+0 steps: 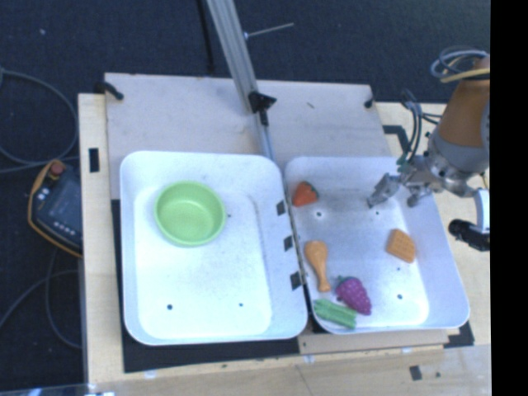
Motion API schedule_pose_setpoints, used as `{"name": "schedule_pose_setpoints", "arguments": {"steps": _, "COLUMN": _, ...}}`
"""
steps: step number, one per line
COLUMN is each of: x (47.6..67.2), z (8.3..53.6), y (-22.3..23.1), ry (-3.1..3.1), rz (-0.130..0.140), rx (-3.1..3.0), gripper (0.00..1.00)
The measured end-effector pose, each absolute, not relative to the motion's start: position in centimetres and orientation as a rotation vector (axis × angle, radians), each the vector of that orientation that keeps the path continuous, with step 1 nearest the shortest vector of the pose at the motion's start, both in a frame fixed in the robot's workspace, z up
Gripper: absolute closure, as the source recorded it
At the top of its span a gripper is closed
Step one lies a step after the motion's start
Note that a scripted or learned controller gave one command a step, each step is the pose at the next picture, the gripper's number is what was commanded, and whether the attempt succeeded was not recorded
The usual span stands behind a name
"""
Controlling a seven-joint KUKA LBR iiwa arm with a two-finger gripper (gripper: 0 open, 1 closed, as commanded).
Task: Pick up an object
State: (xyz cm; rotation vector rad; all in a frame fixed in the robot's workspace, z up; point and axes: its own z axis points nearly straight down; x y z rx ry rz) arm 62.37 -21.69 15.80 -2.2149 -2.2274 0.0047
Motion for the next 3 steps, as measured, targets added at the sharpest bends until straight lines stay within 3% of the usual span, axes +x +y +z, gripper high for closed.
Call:
{"name": "schedule_pose_setpoints", "arguments": {"steps": 1, "x": 62.3, "z": 10.6, "y": -21.8, "ry": -2.225, "rz": 0.006, "rx": -2.217, "gripper": 0.00}}
{"name": "schedule_pose_setpoints", "arguments": {"steps": 2, "x": 62.5, "z": 12.1, "y": -21.9, "ry": -2.234, "rz": 0.001, "rx": -2.219, "gripper": 1.00}}
{"name": "schedule_pose_setpoints", "arguments": {"steps": 3, "x": 62.3, "z": 16.7, "y": -22.4, "ry": -2.228, "rz": -0.004, "rx": -2.223, "gripper": 1.00}}
